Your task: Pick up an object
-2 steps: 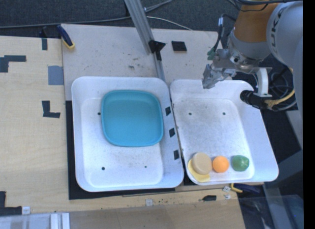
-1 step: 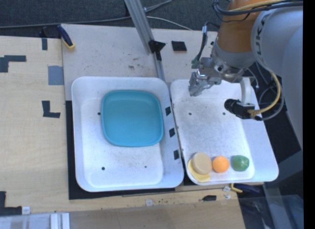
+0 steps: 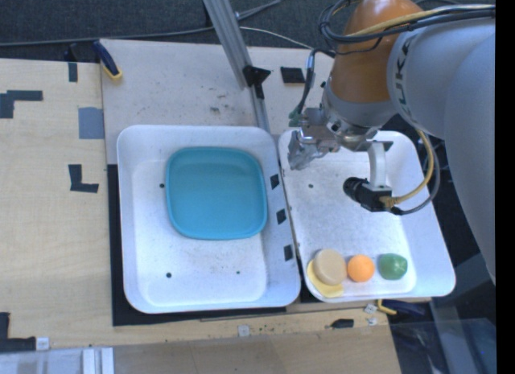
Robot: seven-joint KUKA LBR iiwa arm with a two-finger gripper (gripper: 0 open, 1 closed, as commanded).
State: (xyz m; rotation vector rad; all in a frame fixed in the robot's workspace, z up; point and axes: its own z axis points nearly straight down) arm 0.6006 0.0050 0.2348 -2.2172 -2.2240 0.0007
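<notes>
Objects lie along the right bin's (image 3: 418, 203) near edge: tan disc (image 3: 329, 267), orange ball (image 3: 360, 269), green ball (image 3: 393, 266). Gripper (image 3: 302, 154) hangs well apart at the far-left corner; finger state cannot be told.

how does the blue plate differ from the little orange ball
The flat, squarish blue plate is far larger than the small round orange ball. The plate lies alone in the left white bin; the ball sits in the right white bin, in a row of small items. Both rest untouched.
</notes>
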